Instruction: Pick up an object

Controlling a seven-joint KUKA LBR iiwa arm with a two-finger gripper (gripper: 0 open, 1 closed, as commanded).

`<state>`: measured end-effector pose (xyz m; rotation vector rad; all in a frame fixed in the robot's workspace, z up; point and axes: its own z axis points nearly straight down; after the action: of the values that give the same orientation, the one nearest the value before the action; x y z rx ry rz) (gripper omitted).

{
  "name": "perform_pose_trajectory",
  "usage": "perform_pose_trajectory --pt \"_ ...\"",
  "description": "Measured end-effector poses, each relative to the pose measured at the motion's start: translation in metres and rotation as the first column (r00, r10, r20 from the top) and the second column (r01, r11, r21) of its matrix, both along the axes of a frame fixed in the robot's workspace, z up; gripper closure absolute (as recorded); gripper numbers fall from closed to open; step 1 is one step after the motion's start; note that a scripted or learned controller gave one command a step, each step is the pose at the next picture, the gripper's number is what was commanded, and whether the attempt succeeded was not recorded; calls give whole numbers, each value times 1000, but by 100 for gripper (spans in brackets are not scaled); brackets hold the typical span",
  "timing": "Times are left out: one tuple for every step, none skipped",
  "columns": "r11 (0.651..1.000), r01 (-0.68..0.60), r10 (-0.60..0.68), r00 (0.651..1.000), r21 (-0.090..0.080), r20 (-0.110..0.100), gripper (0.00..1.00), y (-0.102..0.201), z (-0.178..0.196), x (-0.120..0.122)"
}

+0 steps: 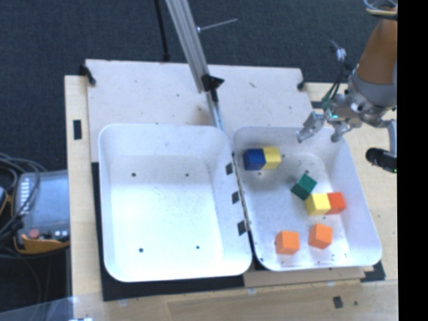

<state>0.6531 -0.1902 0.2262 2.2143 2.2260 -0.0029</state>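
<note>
The right bin [358,199] holds several small blocks. A blue block [253,159] and a yellow block [271,157] touch each other near its back left. A green block [304,185] lies mid-bin, with a yellow block [317,203] and a red-orange block [336,202] just in front of it. Two orange blocks [287,242] [321,235] sit near the front rim. My gripper [323,130] hangs over the bin's back right edge, open, its two fingers spread with nothing between them. It is well above and behind the green block.
The left bin [110,199] stands beside the right one, sharing a divider with black clips. A slanted aluminium post [190,39] rises behind the bins. A grey box with cables [40,206] sits off the bench at left.
</note>
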Motion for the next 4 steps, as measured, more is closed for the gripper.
perform_pose_trajectory --pt "1000 -4 4 1000 1 -3 0 4 -43 -1" --pt "1000 -2 2 1000 2 6 0 6 -99 1" --pt "1000 -3 3 1000 0 2 0 4 -109 0" --pt "1000 -5 5 1000 -2 6 100 3 -98 1"
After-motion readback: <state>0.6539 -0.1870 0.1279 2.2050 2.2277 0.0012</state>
